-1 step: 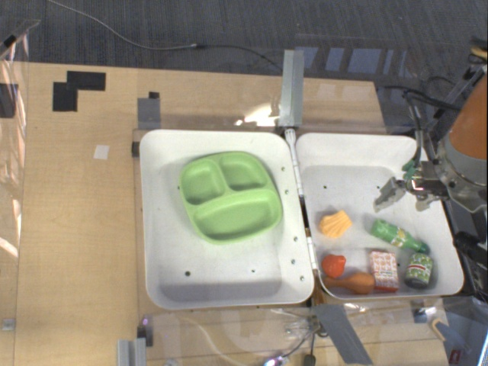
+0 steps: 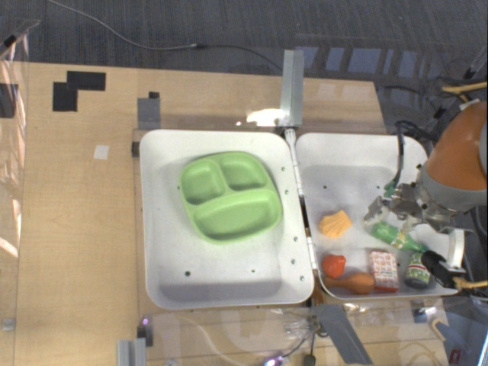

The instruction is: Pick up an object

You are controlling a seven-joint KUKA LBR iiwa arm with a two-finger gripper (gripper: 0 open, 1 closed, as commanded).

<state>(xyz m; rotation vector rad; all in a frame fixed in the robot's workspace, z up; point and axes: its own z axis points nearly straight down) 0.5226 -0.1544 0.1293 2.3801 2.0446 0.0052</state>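
The arm [image 2: 457, 162] enters from the right edge of the frame, its orange band over the right bin [image 2: 343, 155]. The gripper [image 2: 385, 208] sits low over the bin's right middle, just above a green bottle [image 2: 396, 237]; whether its jaws are wide or narrow cannot be told. Along the bin's lower edge lie a red tomato [image 2: 333, 264], an orange sausage [image 2: 356, 283], a pink carton [image 2: 383, 270] and a dark can [image 2: 417, 271]. A yellow chip-like piece [image 2: 335, 223] lies left of the gripper. The left bin [image 2: 164, 227] holds a green divided plate [image 2: 229, 195]. Both bins rest on the tabletop [image 2: 69, 227].
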